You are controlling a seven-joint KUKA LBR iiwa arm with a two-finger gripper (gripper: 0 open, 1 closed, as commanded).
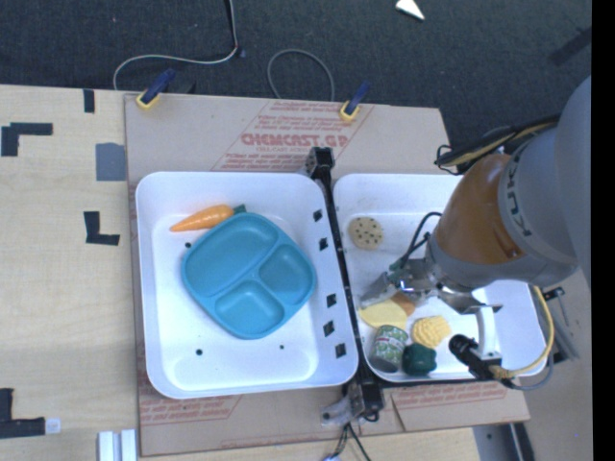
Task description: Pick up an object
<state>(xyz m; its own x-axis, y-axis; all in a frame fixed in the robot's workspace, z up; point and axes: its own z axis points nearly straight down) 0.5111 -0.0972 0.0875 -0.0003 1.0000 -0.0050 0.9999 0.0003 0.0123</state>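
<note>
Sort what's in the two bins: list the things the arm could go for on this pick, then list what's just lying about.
Near the gripper, in the right bin:
yellow wedge
corn piece
green can
dark green piece
cookie

Lying about, in the left bin:
blue divided plate
carrot

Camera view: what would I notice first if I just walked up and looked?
Probably the big blue divided plate, lying in the left bin with an orange toy carrot beside its upper edge. Next, the grey and orange robot arm reaching over the right bin. A small heap of toy food sits near it: a cookie, a yellow wedge and a corn piece.
</note>
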